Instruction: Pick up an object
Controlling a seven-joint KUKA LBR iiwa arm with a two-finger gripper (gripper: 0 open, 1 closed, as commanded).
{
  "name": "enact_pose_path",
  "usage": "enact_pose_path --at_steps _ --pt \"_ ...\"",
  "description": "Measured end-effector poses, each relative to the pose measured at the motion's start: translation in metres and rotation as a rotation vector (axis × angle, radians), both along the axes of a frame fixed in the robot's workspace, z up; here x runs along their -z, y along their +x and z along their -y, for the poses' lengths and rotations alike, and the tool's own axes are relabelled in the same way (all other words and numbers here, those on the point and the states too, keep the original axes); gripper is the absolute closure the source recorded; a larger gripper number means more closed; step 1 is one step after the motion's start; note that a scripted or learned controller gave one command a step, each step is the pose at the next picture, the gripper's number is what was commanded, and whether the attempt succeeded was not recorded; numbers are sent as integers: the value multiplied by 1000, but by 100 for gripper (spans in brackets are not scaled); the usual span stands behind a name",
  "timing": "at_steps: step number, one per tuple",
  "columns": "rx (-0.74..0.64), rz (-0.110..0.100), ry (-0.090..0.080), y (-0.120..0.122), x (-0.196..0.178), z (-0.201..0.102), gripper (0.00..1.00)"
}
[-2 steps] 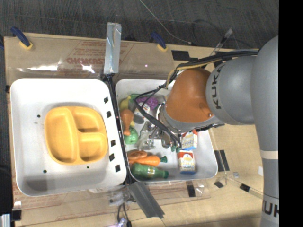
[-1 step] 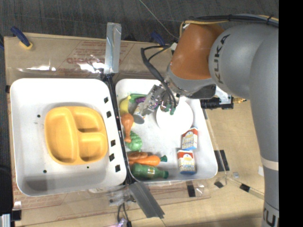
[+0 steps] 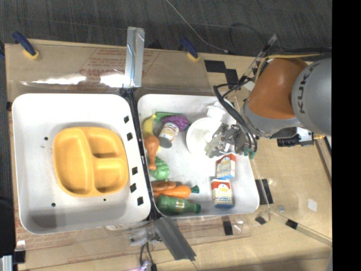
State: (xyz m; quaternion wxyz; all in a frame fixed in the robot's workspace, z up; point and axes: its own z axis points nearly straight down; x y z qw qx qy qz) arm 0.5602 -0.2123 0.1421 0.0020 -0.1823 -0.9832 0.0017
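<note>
Two bins side by side. Left bin (image 3: 28, 151) holds a divided tray (image 3: 90, 160) near its centre. In the right bin (image 3: 251, 199), along the left wall: can (image 3: 167, 133), drumstick (image 3: 152, 149), carrot (image 3: 175, 190), with a bottle (image 3: 177, 205) nearest the front. A round plate (image 3: 200, 135) lies mid-bin; two cartons (image 3: 224, 167) (image 3: 222, 193) sit to the right, one before the other. Gripper (image 3: 223, 141) is over the plate's right edge.
</note>
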Motion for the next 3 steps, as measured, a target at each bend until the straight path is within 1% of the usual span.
enact_pose_path --at_steps 1,2,3 --pt "114 8 1 36 -48 -2 100" --pt "255 4 3 33 -25 -48 100" --pt "256 4 2 33 -25 -48 0"
